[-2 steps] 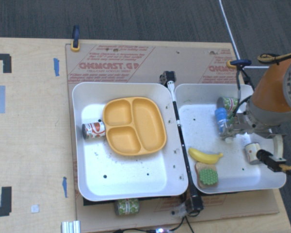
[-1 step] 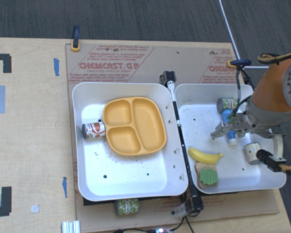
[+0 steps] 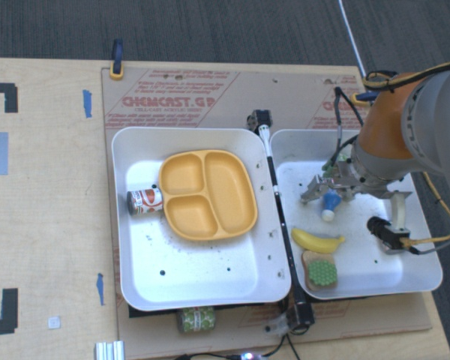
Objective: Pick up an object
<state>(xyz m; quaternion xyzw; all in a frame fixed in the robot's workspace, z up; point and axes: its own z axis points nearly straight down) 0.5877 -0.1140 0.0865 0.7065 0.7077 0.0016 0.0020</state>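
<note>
- Hand (image 3: 328,191) hovers low in the right bin (image 3: 427,280), at its 10 o'clock, likely lined up over the small bottle (image 3: 330,204) beneath.
- Whether it grips anything, I cannot tell.
- Banana (image 3: 317,240) lies at 7 o'clock.

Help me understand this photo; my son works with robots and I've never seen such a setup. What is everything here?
One camera looks down at a slant on a bench. The grey arm with an orange band, reaching in from the right, is the robot. Its end effector hangs low in the right shallow white bin, right over a small blue-and-white bottle; a grasp isn't visible. That bin also has a yellow banana and a sandwich-like toy with a green top. The left white bin has a yellow three-compartment plate and a small red-and-white can.
</note>
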